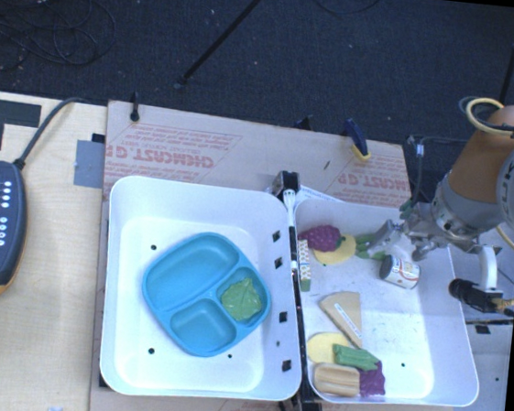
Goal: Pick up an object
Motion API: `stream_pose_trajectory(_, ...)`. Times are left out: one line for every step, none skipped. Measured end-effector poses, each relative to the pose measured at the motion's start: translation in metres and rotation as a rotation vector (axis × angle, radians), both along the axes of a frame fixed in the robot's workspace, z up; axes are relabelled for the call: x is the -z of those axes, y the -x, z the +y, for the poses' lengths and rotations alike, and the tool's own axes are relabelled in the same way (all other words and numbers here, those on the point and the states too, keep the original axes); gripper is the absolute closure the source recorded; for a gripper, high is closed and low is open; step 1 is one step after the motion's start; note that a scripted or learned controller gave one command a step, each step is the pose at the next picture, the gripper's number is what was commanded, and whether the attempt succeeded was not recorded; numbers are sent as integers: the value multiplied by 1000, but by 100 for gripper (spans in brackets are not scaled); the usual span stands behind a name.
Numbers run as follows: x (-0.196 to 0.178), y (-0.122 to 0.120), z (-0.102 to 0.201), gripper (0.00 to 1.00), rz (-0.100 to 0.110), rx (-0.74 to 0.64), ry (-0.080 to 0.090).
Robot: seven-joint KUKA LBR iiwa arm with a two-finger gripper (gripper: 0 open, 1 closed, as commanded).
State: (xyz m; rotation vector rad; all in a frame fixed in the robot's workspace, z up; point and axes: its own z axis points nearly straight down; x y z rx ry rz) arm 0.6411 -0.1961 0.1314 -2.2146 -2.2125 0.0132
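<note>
Where the arm (481,179) leaves frame, gripper (402,247) over right bin (444,383), grip state unclear, small object (403,274) beneath indistinct.

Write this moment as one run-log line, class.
arm: over right bin far corner | gripper: above small white item, grasp unclear | left bin: blue tray with green item
</note>
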Motion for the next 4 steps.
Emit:
stream_pose_trajectory(48, -2, 6, 0, -7, -5, 0)
stream_pose_trajectory(39, -3, 7, 100, -5, -8, 0)
stream_pose_trajectory(39, -3, 7, 0, -5, -8, 0)
stream_pose_trajectory(31, -2, 6, 100, 0, -9, -2)
